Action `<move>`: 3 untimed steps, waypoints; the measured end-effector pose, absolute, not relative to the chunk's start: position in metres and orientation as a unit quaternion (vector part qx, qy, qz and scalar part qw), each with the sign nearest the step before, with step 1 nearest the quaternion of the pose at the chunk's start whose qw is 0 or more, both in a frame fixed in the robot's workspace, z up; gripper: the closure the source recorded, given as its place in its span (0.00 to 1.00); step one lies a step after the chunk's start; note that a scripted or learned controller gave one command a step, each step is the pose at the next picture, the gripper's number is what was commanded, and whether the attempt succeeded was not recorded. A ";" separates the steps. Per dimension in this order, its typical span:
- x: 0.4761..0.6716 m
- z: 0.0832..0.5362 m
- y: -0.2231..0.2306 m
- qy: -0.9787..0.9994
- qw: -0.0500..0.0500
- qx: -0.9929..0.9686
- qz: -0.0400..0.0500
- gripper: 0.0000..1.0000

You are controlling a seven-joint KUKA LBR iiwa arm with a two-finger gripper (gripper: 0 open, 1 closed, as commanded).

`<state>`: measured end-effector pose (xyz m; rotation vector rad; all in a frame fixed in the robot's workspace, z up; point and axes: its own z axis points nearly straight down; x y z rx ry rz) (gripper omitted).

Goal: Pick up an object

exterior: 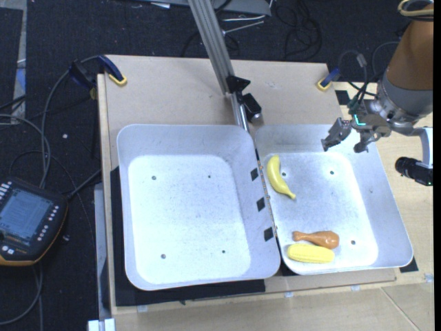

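The right bin (365, 205) holds three objects. A yellow banana (278, 177) lies near its left wall. An orange-brown chicken drumstick (318, 238) rests near the front, and a yellow corn cob (310, 254) lies just in front of it. My gripper (348, 141) hangs above the far right corner of this bin, open, with nothing between its dark fingers. It is well apart from all three objects.
The left bin (186, 205) sits beside the right one. A slanted metal pole (217, 47) rises from between the bins at the back. Yellow-tipped clamps (114, 74) grip the bench's far corners. A pendant (24, 216) lies on the floor at left.
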<state>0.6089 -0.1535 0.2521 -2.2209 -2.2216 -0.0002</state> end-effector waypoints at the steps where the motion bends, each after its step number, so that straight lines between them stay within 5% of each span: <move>1: 0.609 0.252 -0.153 -0.707 0.000 -0.707 0.000 0.00; 3: 0.610 0.136 -0.161 -0.707 0.002 -0.707 0.002 0.00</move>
